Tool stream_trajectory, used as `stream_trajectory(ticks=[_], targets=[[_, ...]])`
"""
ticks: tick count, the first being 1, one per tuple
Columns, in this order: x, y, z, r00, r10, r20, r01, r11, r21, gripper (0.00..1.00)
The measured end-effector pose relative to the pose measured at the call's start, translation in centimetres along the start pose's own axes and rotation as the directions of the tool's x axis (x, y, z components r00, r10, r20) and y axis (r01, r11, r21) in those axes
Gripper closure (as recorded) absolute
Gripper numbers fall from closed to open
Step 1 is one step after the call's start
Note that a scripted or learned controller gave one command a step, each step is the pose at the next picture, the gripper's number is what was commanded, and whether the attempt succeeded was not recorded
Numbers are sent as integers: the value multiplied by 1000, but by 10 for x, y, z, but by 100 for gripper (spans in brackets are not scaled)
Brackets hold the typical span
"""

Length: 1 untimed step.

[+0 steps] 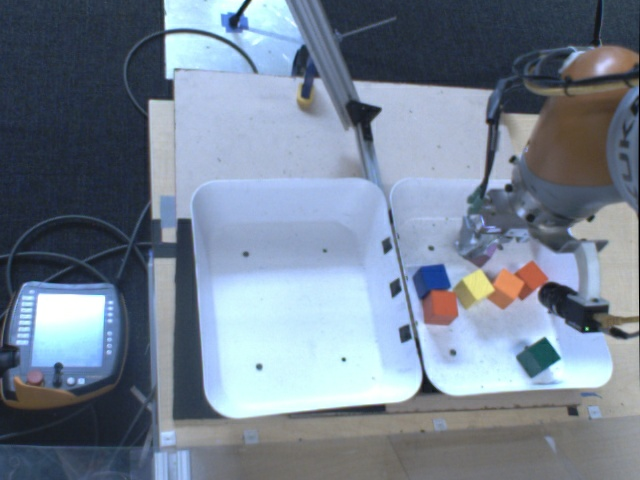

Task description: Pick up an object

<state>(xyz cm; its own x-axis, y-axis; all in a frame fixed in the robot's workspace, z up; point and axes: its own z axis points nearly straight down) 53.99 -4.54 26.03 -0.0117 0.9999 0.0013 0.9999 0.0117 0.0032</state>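
A: gripper (pixel 480 236) sits low in the right bin (pixel 600 368), near its far edge; can't tell its state, too blurred.

B: holding anything?

A: nothing visible in it; cubes all lie on the bin floor; blue cube (pixel 432 279) and red cube (pixel 440 307) touching near the left wall; yellow cube (pixel 474 288) and two orange cubes (pixel 508 286) (pixel 532 274) in a tight row mid-bin; green cube (pixel 539 355) alone by the near right corner.

B: risks?

A: cluster's packed; likely a descent jams on two cubes or shoves them apart, closing on air; the gripper looks just beyond the row, so a straight close probably misses; green's the easy pick.

B: left bin (pixel 215 208)?

A: no cubes.
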Motion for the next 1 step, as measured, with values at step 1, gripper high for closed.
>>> stream_trajectory(ticks=[1], targets=[[54, 6, 7, 1000, 0, -1, 0, 1000, 2, 100]])
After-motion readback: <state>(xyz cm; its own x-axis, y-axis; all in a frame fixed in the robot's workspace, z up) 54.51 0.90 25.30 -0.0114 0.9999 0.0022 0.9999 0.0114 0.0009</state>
